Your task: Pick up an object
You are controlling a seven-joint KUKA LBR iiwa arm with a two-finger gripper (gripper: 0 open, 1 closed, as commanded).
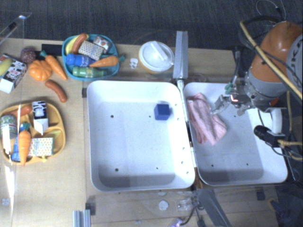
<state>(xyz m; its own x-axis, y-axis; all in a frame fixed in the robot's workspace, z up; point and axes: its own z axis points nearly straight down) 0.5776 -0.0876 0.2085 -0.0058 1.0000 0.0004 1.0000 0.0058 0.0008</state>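
While the arm leans in from the right, this is how things lie:

Step in hand: approach, by my reading; nothing is lifted yet.

Gripper: the gripper (221, 104) hangs over the upper part of the right bin (246, 169), its tip just beside the pink cloth (204, 118). How it is set, and whether it has hold of anything, I cannot tell; nothing is seen to be held.

Nearest object: the pink cloth lies crumpled against the right bin's left wall, running from the top corner toward the middle.

Other candidate: a blue cube (162, 111) sits alone in the left bin (132, 174), near its upper right, well apart from the gripper.

Off the bins: toy food in a blue bowl (90, 56) and on a yellow plate (31, 134), plus a white lid (156, 56); none of these looks to be within the work area.

Next move calls for: coming down onto a raised fold of the cloth, clear of the bin wall, then closing and lifting straight up.

Risk: soft cloth may slip out or drag along the floor.
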